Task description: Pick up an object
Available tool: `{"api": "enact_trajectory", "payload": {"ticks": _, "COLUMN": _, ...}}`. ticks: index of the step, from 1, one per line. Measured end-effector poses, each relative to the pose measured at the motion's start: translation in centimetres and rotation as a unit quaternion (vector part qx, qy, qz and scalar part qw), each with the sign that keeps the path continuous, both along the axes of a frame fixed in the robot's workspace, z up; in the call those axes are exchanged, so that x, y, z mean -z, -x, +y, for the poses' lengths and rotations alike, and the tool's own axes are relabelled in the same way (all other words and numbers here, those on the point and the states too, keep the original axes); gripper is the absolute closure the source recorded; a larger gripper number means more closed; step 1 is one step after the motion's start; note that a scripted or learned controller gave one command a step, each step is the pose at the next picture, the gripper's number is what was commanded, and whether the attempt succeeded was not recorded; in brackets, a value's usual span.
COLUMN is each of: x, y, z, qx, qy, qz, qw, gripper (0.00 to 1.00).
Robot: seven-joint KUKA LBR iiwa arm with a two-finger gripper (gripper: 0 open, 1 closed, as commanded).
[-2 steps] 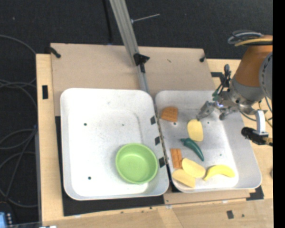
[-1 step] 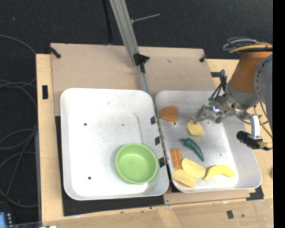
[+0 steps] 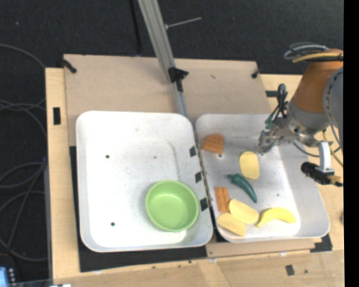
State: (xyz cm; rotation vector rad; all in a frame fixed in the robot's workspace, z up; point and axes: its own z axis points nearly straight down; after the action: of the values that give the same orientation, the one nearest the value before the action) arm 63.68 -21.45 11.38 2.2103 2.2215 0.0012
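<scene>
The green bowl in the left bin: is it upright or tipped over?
Upright. The green bowl sits on the floor of the left bin with its round opening facing up, its inside showing.

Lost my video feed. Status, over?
Gripper low over right bin, nothing seen held. Nearest: yellow piece, just left of it. Green pepper and banana further down. Nothing blocking.

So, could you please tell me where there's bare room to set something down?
Most of the left bin, above and left of the green bowl, is bare. The right bin's lower half is crowded with food.
</scene>
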Motion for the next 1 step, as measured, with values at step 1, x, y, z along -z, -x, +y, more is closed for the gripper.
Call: {"api": "enact_trajectory", "payload": {"ticks": 1, "x": -5.41, "y": 0.53, "z": 0.65, "qx": 0.000, "qy": -0.0017, "qz": 0.000, "qw": 1.0000, "gripper": 1.00}}
